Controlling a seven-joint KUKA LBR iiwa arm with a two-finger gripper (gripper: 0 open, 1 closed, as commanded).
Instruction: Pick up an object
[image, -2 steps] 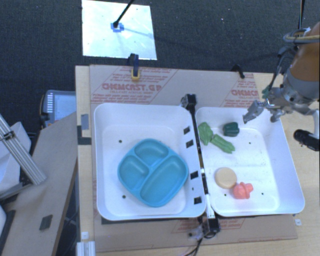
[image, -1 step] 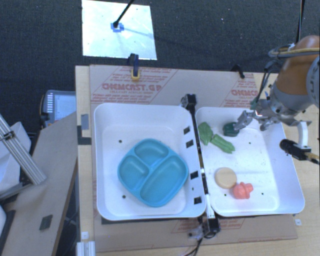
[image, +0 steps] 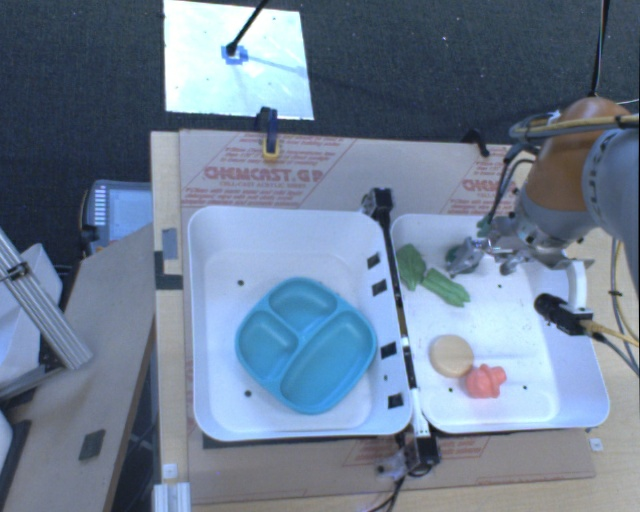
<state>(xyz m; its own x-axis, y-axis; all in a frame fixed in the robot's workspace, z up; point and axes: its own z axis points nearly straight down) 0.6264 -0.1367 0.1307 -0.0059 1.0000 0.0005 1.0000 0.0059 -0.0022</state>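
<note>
The gripper is hung low over the right bin, just beside the green leafy piece, probably lined up for a grab; whether anything's clamped can't be told. The tan disc and pink toy are left nearer the front. The blue divided plate is parked in the left bin, all of it set on a cardboard-topped bench.
</note>
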